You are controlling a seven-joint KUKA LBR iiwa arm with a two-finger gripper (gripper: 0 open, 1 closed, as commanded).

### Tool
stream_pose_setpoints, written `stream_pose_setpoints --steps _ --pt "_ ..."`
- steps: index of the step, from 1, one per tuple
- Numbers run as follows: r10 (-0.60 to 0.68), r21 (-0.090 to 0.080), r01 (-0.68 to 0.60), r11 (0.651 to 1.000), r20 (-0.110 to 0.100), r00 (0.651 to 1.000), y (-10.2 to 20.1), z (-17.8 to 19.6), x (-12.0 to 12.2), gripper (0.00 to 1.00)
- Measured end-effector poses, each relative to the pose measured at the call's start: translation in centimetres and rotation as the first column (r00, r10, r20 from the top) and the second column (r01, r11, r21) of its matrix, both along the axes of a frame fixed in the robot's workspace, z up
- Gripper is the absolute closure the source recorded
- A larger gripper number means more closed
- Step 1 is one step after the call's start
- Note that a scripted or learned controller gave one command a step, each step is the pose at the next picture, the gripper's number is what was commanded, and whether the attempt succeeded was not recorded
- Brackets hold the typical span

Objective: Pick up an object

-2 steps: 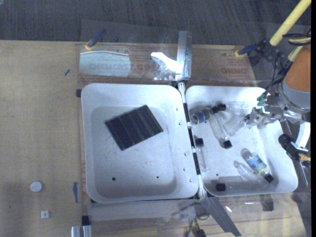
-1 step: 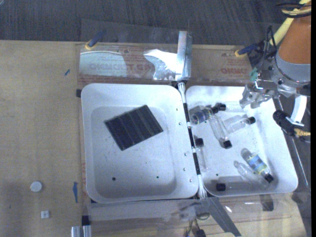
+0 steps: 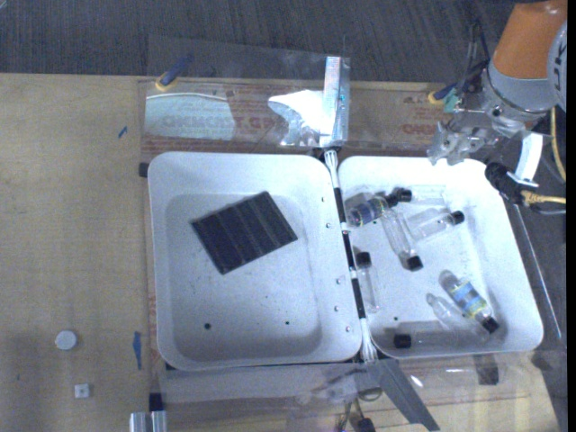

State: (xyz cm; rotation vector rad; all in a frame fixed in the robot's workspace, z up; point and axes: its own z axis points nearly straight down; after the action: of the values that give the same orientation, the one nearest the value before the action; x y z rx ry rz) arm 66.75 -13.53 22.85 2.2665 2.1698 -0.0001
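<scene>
Pincer (image 3: 461, 142) poised above right bin's far rim, state impossible to tell. Below-left: small clear plastic black-capped bottles (image 3: 400, 237), light, slippery, rollable; best gripped mid-body.

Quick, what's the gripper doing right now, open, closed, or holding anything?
Gripper: cannot be told; it hovers over the far right corner of the right bin, with nothing visibly in it.

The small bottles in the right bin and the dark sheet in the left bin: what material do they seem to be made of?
The small bottles look like clear plastic or glass: the white bin shows through them, and their caps are black. The dark sheet looks matte with faint parallel ribs, perhaps rubber or corrugated plastic; I cannot tell which.
</scene>
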Motion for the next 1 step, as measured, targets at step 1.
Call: stream_pose_setpoints --steps 1 --pt "0.0 0.0 0.0 1.0 0.0 1.0 0.02 0.01 0.0 0.0"
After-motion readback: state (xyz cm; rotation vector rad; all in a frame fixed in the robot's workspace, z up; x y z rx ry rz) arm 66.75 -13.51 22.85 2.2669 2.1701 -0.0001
